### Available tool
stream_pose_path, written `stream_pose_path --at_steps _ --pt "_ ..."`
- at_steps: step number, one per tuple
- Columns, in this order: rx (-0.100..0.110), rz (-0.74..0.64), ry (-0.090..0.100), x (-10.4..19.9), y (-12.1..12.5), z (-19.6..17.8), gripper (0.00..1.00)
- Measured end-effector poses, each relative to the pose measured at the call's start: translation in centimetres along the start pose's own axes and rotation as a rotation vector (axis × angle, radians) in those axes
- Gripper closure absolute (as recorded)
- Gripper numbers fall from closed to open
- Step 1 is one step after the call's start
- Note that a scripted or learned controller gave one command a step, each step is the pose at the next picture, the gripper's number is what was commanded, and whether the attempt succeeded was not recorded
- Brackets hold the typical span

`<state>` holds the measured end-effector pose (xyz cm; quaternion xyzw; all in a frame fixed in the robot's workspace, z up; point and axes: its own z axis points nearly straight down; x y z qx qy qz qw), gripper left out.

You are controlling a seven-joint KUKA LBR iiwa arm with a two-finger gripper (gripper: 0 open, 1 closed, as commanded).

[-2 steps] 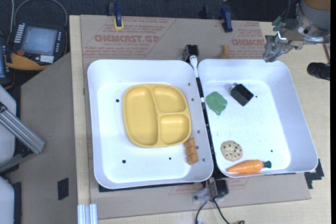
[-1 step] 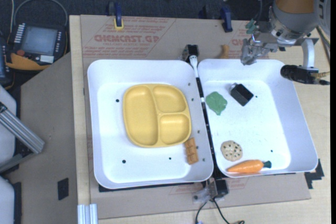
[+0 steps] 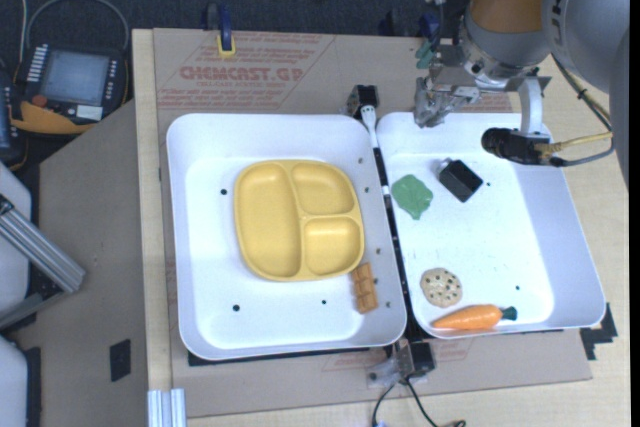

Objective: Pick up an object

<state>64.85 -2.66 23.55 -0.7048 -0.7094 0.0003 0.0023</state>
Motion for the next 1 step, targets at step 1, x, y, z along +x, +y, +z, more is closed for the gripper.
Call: stream_pose_path --at_steps 1 --pt "0.000 0.000 0.000 6.32 -0.68 0.45 1.00"
